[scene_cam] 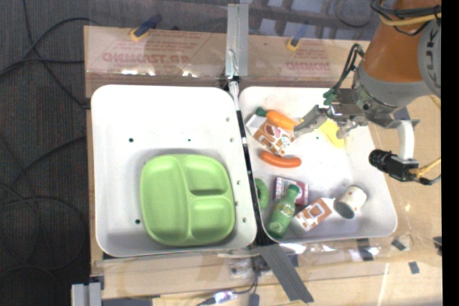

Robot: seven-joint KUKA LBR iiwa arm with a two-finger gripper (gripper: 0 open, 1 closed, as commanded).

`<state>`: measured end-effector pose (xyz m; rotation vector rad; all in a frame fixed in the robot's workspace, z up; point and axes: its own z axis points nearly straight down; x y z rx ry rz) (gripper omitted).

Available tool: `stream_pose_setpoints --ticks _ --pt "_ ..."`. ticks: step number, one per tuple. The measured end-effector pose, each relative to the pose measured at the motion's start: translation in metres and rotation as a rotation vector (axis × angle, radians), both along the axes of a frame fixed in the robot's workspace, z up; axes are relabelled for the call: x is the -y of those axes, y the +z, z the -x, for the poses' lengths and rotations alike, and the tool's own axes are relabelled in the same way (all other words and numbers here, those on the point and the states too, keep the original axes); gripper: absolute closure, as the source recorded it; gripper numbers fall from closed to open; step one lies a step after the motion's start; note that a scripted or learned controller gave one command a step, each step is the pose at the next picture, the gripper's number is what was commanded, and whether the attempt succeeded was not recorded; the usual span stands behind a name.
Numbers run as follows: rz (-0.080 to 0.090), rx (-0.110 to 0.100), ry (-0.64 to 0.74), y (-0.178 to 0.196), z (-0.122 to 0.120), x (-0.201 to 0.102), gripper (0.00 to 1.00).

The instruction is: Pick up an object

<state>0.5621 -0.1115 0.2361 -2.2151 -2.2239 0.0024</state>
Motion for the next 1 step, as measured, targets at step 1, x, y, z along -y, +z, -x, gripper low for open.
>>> stream_pose_setpoints --ticks 1 --pt "0.002 0.0 -0.11 -0.1053 -0.1056 -0.0139 0.0"
